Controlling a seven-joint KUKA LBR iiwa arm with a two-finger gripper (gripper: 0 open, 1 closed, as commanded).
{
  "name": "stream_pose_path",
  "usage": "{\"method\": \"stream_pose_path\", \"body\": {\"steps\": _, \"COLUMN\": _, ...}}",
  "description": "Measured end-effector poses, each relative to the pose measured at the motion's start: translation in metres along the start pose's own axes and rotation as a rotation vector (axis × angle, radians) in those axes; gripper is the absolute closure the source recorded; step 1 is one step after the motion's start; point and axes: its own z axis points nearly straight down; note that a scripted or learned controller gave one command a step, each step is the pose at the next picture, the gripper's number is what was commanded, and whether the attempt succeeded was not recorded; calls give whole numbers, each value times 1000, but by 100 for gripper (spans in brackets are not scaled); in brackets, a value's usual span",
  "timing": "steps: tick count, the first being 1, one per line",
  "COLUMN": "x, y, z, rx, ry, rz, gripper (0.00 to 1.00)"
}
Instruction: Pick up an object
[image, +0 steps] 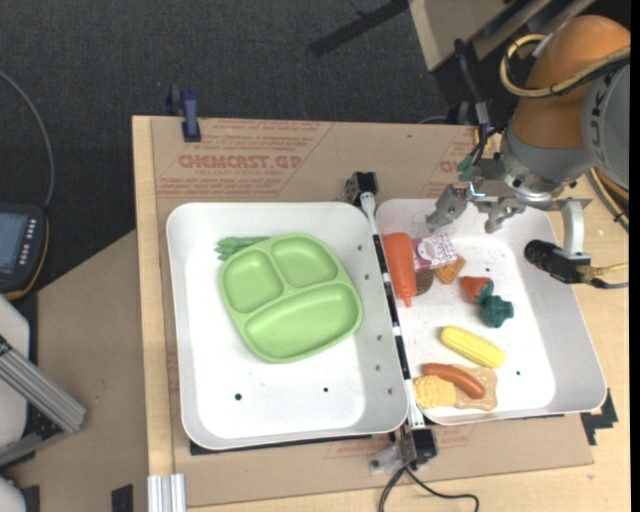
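Gripper (472, 210) above far end of right bin (570, 330); fingers spread wide, nothing between them. Below it: smooth orange toy carrot (400, 266) along left wall, crinkled pink-white packet (437, 249) beside it. Further: yellow ribbed corn (472, 346), glossy hot dog in bun (458, 383), green broccoli (495, 309). Left bin (200, 380): matte green three-compartment plate (290, 296).

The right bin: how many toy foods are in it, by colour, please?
Orange: 1, the carrot
Yellow: 2, the corn and a small cob
Red: 1, the sausage on a bun
Green: 1, a broccoli piece
Mixed or unclear: 2
Total: 7
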Motion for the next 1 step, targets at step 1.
{"method": "stream_pose_path", "body": {"steps": 1, "x": -59, "y": -49, "z": 125, "rx": 9, "ry": 0, "rz": 7, "gripper": 0}}
